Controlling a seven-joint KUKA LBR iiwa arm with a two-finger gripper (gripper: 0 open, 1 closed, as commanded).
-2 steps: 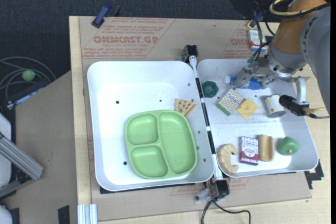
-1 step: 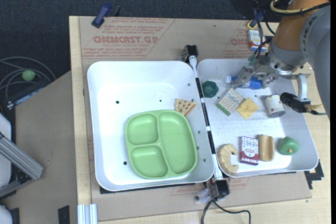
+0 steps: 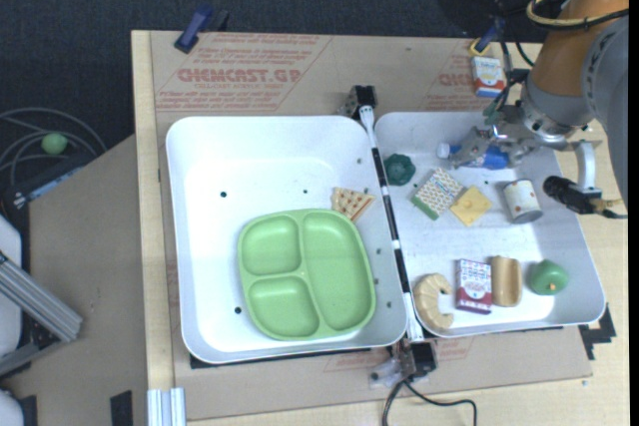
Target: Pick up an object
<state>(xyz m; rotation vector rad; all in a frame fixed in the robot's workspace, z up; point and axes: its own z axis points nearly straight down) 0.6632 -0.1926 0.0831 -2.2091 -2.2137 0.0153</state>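
Two shallow white bins of smooth moulded plastic with rounded corners sit side by side on a bench (image 3: 250, 65) covered with tan sheet, printed in faded red with "CHEMCAST" and smaller lines too faint to read. The left bin (image 3: 200, 155) holds a pale green divided plate (image 3: 305, 271), a matte rounded square with three compartments, and just beyond its far right corner a tan waffle-patterned cracker (image 3: 350, 203) near the bin's right wall. The right bin (image 3: 574, 259) holds a scatter of small toy-like pieces: a dark green rounded lump (image 3: 399, 169) near the left wall, a flat square with a green and white check pattern (image 3: 437, 192), a yellow wedge like a cheese slice (image 3: 470, 206) touching it, a short silvery can lying on its side (image 3: 520, 199), a tan bagel-shaped ring (image 3: 433, 300) at the near edge, a red and white box (image 3: 473, 285) with print too small to read, a brown loaf-like cylinder (image 3: 506, 280) just beside it, and a green apple shape (image 3: 545, 278). The grey arm with its orange band reaches in from the right, and the gripper (image 3: 496, 147) is low over the far part of the right bin, at a small blue and white object (image 3: 465, 154); whether the jaws are open or closed cannot be told, nor whether they hold that piece. A small white carton (image 3: 487, 74) with blue and orange print stands on the bench beyond the bin.
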